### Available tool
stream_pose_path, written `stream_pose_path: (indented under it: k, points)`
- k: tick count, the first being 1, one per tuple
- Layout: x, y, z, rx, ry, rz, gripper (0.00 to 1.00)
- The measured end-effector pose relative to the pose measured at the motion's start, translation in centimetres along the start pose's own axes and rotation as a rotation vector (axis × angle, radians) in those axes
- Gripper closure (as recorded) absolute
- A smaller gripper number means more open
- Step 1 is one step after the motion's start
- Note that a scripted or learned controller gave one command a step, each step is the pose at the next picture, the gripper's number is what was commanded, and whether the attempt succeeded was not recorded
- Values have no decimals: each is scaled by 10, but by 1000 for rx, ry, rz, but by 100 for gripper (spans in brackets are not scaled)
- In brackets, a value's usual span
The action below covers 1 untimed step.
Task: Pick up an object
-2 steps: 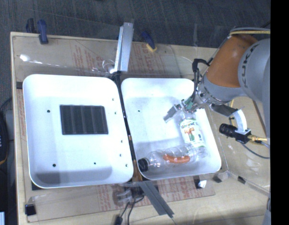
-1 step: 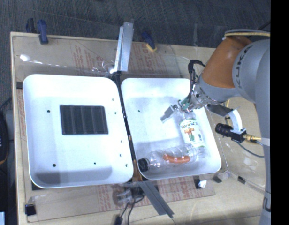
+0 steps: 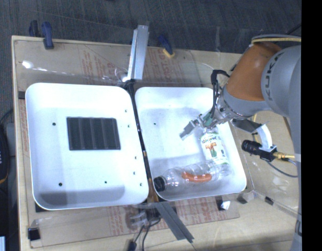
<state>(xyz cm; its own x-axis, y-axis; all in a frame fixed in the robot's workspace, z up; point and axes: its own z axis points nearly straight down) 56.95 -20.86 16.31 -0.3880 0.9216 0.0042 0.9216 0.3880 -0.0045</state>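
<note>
Tool hung over right bin, just beside white bottle. Finger state could not be told. Clear bottle lay near.

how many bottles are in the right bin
2: a clear plastic bottle with a black cap lies on its side along the near wall; a white labelled bottle lies just below the gripper, by the right wall.
</note>
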Motion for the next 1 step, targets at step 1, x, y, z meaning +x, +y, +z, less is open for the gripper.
stream_pose_path:
  k: [1]
  points:
    - [22, -55, 5, 0, 0, 290, 0]
